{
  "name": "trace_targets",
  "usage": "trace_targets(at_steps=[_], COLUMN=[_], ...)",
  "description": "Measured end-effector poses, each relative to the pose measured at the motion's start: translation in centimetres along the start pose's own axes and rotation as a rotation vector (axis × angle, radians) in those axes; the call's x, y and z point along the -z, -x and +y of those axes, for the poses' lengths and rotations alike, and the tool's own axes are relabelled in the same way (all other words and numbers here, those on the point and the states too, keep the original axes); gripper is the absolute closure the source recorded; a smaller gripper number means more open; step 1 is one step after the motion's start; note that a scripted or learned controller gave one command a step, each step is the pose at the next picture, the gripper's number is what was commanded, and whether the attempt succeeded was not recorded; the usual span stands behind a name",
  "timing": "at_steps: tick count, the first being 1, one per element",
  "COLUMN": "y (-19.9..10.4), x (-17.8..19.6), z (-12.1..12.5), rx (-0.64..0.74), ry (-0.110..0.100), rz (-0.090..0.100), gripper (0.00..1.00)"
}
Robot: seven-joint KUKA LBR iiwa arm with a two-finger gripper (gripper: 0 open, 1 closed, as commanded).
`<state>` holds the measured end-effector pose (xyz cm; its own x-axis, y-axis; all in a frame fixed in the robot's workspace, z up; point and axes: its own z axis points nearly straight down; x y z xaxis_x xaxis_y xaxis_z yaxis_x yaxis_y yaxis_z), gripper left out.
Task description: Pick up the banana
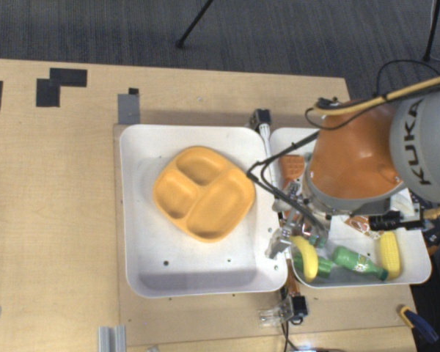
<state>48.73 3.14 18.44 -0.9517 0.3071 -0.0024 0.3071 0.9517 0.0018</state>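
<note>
Hovering gripper [297,235] over right bin [418,273] – banana [306,258] lying at 6 o'clock, just below, beside green bottle [356,262]. Finger state – can't tell. Not lifted yet; grasp & raise remaining.

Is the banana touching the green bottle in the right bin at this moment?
Touching, as far as the camera view shows: the banana lies at the front left of the right bin, and its lower end overlaps the neck end of the green bottle with no gap.
</note>
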Motion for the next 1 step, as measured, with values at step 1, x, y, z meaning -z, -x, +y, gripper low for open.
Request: trace_targets(at_steps=[1], y=[0.55], x=[0.02], z=[-1.54], rx=[0.319], ry=[0.000], rz=[-0.001], gripper=[0.00])
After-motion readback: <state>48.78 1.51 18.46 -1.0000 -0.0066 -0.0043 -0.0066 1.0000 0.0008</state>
